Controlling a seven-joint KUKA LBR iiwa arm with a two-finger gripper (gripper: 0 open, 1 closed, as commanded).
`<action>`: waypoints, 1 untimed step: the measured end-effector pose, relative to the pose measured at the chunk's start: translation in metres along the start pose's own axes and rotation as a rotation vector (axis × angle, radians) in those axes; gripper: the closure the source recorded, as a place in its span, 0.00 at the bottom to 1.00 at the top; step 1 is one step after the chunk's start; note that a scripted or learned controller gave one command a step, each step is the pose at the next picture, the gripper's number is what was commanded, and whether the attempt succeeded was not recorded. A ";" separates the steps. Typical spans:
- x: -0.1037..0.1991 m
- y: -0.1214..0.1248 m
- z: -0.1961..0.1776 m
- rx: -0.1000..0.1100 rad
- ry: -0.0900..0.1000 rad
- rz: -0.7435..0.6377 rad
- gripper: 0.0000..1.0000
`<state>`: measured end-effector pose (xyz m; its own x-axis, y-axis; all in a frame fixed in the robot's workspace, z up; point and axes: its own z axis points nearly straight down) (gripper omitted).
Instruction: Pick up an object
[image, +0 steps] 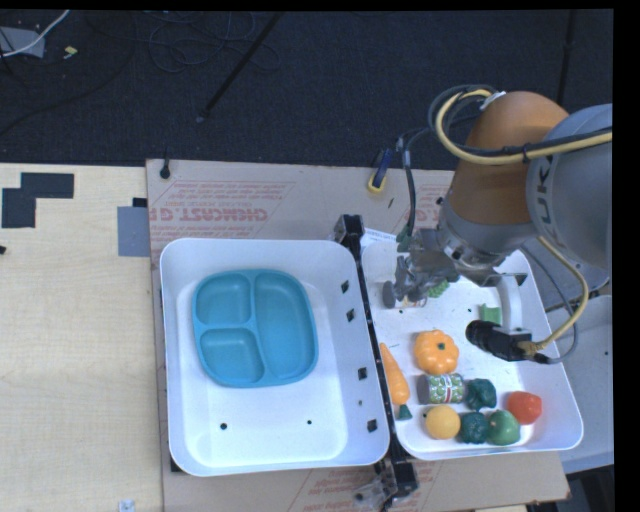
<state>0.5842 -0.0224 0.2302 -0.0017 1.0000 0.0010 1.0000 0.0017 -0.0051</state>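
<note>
Below my gripper (400, 295), fingers seemingly apart and empty, sits the toy pumpkin (436, 352): light, rigid, slick; I'd pinch across its ribs.

The arm (540, 190) was cut off by the picture's right edge, and its bulk hid the far right part of the right bin (560, 420). Beneath the arm, the tool (405, 292) was blurred and dark; its fingers could not be made out. A green thing (437, 288) beside the tool was mostly covered. Near the bin's front corner, two dark green things (480, 393) were too small to identify.
</note>
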 end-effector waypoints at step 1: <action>-0.007 -0.010 0.012 0.001 -0.001 0.002 1.00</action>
<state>0.5741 -0.0297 0.2186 0.0002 1.0000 -0.0001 1.0000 -0.0002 -0.0059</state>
